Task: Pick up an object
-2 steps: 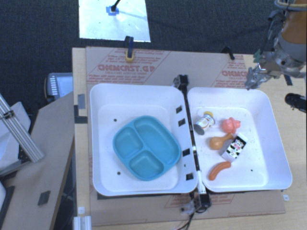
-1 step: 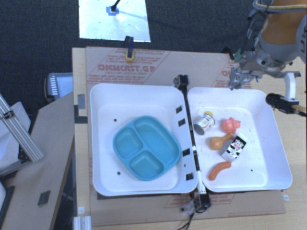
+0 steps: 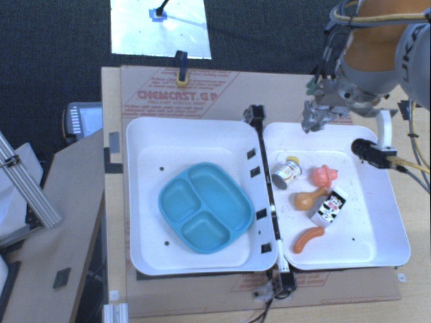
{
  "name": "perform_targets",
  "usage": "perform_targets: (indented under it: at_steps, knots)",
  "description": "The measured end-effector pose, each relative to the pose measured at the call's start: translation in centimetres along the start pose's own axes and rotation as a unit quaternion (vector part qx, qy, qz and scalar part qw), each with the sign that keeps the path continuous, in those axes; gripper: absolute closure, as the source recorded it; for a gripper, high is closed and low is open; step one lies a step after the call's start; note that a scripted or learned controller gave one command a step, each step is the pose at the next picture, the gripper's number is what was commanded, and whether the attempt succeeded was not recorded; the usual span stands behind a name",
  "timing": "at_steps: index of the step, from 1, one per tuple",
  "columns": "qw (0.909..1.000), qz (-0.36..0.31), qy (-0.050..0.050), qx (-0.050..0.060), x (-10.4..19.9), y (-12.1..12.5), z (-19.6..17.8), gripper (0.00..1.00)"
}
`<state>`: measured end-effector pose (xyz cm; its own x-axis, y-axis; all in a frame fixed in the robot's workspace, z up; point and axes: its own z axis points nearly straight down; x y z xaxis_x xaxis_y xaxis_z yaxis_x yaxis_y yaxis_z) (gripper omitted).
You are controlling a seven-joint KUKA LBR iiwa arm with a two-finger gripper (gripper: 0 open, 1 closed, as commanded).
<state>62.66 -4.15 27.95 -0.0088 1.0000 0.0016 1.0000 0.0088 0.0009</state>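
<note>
jaws (image 3: 316,121) over right bin (image 3: 384,247) far rim | opening unclear | arm cropped

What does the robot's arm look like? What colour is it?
The arm is big and rounded, grey with a shiny orange band above the wrist. Thin cables loop along its side. At the end sits a small grey metal gripper.

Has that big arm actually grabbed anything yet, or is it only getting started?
Only getting started. Nothing looks picked up: the small white can, pink toy, tan pear-shaped piece, black-and-white carton and orange sausage all lie in the right white bin. The pincer hangs above that bin's far edge. Descending, gripping and lifting are left.
</note>
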Motion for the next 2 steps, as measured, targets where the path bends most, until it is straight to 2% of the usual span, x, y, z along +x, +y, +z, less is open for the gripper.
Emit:
perform_targets:
  at_steps: [2]
  knots:
    - [1.0, -0.001, 0.001, 0.001, 11.4, -2.2, 3.7, 1.0]
